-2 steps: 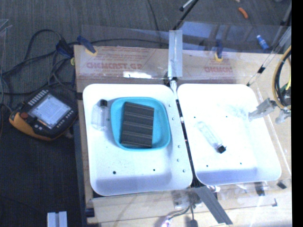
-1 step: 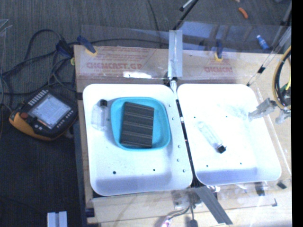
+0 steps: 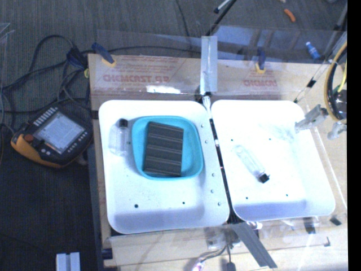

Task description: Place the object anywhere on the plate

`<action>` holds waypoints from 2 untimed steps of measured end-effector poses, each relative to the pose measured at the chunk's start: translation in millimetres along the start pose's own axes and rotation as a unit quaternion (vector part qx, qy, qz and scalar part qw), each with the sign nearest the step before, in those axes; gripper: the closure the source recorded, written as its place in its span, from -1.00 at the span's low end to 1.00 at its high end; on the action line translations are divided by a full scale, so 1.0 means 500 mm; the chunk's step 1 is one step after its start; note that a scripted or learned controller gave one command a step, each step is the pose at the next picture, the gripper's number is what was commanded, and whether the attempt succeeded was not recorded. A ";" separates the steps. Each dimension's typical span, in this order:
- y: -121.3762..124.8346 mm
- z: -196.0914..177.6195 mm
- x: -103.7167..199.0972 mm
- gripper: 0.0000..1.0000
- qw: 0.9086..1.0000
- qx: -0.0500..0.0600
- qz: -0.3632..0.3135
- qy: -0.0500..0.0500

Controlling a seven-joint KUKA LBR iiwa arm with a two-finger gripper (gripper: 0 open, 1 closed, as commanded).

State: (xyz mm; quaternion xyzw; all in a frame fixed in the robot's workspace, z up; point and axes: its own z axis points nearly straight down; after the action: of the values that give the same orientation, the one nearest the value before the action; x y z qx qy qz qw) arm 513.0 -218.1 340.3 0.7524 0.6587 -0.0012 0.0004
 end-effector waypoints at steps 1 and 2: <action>0.032 -0.138 0.000 -1.00 0.999 0.000 0.049 0.000; 0.011 0.066 0.024 -1.00 0.994 0.001 0.105 0.000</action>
State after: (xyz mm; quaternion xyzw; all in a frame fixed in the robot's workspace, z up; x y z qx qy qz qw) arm 520.2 -206.8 307.1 0.8173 0.5762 -0.0020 -0.0001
